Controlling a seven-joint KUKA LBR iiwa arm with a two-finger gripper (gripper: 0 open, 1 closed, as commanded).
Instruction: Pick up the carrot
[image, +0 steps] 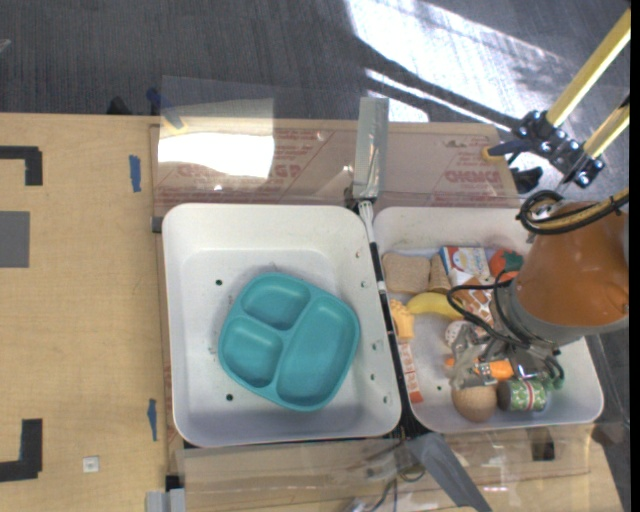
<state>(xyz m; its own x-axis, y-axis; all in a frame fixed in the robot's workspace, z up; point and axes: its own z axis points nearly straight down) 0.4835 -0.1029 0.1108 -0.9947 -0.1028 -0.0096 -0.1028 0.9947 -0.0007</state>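
The small orange carrot (492, 370) lies in the right-hand shallow white bin (590, 400), near its front, tucked right under the grey two-finger gripper (487, 358) among the wrist cables. Whether the gripper has hold of it, or how wide it stands, I cannot tell from here; the orange-banded arm (572, 280) covers too much.

To my eye the pick is at the grasp itself. It would go best with the gripper settling straight down across the carrot's narrow width, since neighbours crowd it: one green can (524, 396) just beside it and one brown potato-like lump (474, 401) in front.

Further out I count one yellow banana (432, 303), one slice of bread (406, 271) and one printed carton (464, 265). The left-hand white bin (190, 250) holds one teal three-compartment plate (289, 341).
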